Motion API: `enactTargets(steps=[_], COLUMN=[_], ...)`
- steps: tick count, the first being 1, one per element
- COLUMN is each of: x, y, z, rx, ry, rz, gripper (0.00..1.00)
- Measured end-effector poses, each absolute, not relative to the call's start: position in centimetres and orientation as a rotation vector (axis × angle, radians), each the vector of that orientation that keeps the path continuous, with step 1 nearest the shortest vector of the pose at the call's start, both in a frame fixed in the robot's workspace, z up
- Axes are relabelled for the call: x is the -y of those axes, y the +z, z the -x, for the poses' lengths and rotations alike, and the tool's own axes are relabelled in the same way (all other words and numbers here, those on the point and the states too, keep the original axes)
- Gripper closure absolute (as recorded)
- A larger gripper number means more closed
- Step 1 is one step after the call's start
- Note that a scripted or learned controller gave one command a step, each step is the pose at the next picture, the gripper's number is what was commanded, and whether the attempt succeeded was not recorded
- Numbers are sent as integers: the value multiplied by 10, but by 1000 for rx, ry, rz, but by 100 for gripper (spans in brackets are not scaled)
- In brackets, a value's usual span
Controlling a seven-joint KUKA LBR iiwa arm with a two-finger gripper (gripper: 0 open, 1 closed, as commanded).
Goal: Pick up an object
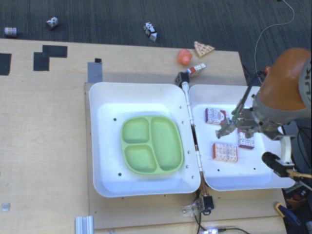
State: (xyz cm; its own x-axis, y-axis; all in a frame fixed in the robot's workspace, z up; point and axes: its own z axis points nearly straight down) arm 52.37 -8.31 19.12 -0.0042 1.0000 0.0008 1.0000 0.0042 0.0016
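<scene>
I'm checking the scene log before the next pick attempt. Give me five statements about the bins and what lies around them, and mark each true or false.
1. The green plate lies in the left bin. True.
2. The plate has two compartments. False: it has three.
3. Three small printed packets lie in the right bin: one at the far side, one nearer the camera, one partly under the arm. True.
4. The hand hangs over the left bin. False: it is over the right bin, among the packets.
5. The orange ball lies inside the right bin. False: it lies on the bench beyond the bins, beside a pizza-slice toy.
</scene>
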Motion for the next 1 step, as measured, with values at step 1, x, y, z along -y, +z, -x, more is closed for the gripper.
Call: enactTargets(steps=[1], x=[97], y=[87], z=[-522], rx=[-2218], ry=[10], rz=[-2214], gripper=[0])
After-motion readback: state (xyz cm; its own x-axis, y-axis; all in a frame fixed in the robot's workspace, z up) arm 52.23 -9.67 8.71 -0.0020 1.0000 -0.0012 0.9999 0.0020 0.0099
